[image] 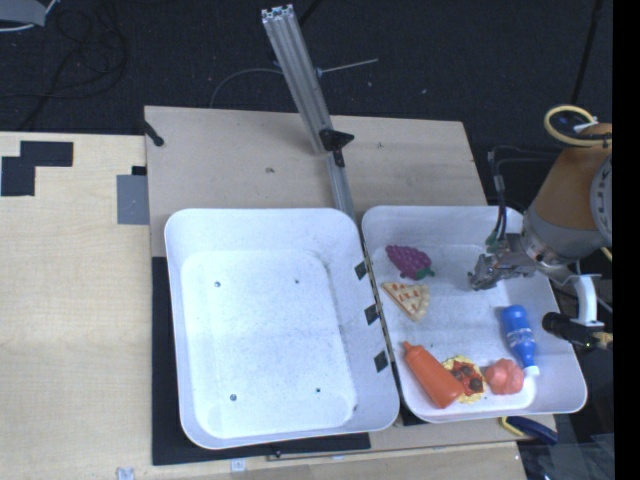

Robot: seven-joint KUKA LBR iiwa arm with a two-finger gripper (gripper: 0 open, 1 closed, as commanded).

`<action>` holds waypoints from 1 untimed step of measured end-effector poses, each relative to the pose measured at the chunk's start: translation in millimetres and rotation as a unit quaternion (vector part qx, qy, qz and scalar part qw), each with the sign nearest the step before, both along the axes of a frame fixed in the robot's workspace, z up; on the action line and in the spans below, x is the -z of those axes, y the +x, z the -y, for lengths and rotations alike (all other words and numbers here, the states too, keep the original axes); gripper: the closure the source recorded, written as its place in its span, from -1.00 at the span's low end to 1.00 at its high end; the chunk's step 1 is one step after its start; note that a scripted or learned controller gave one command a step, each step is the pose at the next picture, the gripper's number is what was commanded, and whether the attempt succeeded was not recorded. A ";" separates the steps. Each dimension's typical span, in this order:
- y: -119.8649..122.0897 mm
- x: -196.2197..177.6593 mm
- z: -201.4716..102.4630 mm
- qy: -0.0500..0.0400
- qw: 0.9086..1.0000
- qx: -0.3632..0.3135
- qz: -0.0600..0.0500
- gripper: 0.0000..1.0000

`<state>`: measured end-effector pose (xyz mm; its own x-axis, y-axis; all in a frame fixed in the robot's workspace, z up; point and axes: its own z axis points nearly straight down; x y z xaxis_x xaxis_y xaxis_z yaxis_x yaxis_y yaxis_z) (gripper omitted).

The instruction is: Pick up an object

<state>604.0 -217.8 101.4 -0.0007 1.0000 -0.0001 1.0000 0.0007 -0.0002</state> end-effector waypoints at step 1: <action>-4.4 -43.5 -1.5 0.000 1.000 0.001 0.002 1.00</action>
